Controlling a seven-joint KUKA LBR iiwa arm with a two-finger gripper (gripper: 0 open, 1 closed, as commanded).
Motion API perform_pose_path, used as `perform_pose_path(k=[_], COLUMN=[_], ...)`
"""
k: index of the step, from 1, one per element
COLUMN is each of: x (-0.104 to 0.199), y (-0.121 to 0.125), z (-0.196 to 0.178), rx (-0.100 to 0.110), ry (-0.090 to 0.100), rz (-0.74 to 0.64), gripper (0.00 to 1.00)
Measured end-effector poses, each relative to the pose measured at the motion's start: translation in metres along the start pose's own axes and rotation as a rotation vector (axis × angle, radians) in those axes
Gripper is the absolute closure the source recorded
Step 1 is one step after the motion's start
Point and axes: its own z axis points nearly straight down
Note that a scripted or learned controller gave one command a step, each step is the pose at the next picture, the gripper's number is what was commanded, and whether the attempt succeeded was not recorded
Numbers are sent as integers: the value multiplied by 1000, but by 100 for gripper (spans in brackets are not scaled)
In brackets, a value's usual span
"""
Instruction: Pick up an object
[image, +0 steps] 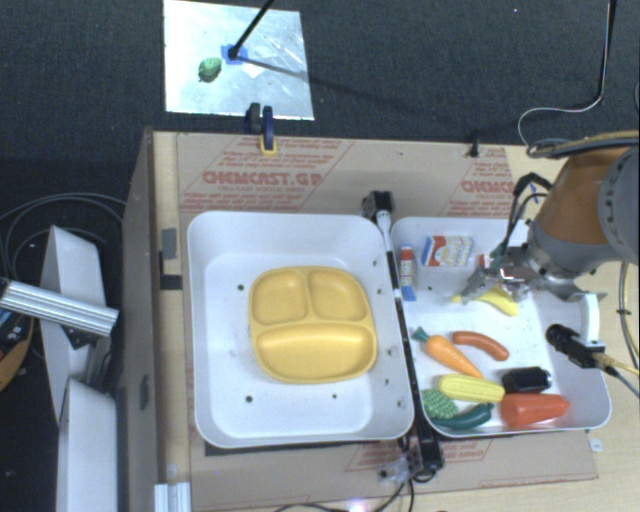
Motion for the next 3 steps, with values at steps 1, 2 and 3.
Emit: perform_pose_path(k=[1,2,3], x=[17,93,56], y=[-57,-31,-31], z=[27,-75,-212], rx=[0,-4,-6], ry=[0,1,-2], rz=[0,-3,-1], gripper=[0,0,0])
